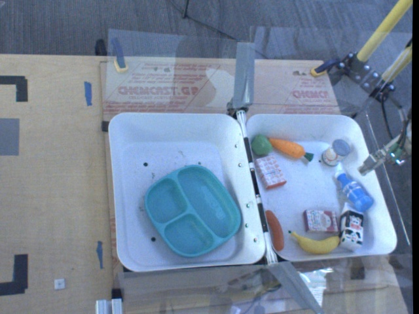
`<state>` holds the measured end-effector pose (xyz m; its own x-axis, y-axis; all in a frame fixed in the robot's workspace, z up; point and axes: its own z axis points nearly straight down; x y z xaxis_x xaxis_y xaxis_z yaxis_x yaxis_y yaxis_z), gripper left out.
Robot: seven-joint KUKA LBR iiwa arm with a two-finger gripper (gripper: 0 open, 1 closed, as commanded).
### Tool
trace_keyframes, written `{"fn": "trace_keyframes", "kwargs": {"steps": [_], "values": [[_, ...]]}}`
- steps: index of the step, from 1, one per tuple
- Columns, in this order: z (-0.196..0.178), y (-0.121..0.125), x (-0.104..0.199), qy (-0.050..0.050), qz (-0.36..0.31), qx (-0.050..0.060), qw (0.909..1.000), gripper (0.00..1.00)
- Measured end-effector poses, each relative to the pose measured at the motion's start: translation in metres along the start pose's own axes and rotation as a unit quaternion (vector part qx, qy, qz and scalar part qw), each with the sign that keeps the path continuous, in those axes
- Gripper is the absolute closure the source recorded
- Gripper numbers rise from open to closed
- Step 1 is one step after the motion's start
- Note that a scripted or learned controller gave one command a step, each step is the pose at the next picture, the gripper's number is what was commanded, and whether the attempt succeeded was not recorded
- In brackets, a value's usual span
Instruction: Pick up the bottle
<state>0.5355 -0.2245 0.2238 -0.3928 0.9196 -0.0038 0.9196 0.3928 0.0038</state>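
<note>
Beside the right bin's (pixel 386 241) far edge, jaws (pixel 376 162) (opening unclear) near the blue bottle (pixel 354 191), not touching it

Premises present as a robotics test lab, not a home or kitchen. A plywood bench (pixel 52 175) carries black corner markings (pixel 16 87) and blue tape tabs (pixel 88 93). Two shallow white bins, the left bin (pixel 127 136) and the right bin (pixel 380 234), sit side by side on it, backed by clear protective sheeting printed "CHEMCAST" (pixel 160 89). Loose cable (pixel 196 12) runs across grey carpet (pixel 65 12). Toy food, including a plastic banana (pixel 315 243) and carrot (pixel 289 148), serves as test stock.
</note>
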Motion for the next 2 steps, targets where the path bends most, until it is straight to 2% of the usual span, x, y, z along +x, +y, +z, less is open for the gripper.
{"fn": "trace_keyframes", "kwargs": {"steps": [1,2], "values": [[-0.02,0.022,0.061,0.001,0.176,0.001,0.9843,1.0],[0.021,-0.045,0.037,0.002,0.257,0.003,0.9665,1.0]]}}
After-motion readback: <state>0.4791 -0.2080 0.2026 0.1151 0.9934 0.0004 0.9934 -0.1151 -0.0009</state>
